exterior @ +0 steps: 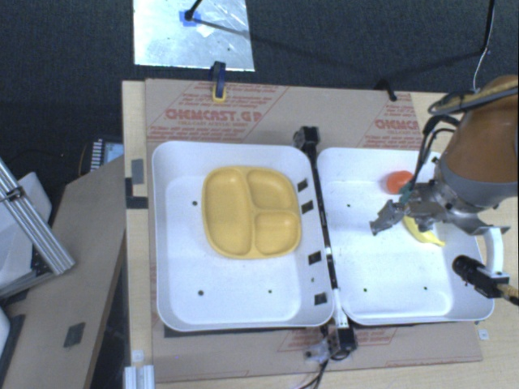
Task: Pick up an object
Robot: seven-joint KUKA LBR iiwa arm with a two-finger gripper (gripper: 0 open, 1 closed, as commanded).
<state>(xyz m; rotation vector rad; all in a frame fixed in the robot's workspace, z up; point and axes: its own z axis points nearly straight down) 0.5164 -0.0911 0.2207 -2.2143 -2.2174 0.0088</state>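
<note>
While fingers (388, 217) hover, yellow object (423, 232) just beside

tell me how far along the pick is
Done: the gripper is over the right bin, beside the yellow object and the orange object. In hand: nothing visible. Left: grasping and lifting one. The yellow divided plate lies in the left bin.

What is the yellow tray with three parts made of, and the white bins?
The yellow tray looks like moulded plastic: one even colour, rounded dividers, a soft matte sheen. The two white bins, left and right, also look like plastic, smooth and faintly glossy, with rounded corners and thin raised rims. It could be coated material; the view cannot settle that.
</note>
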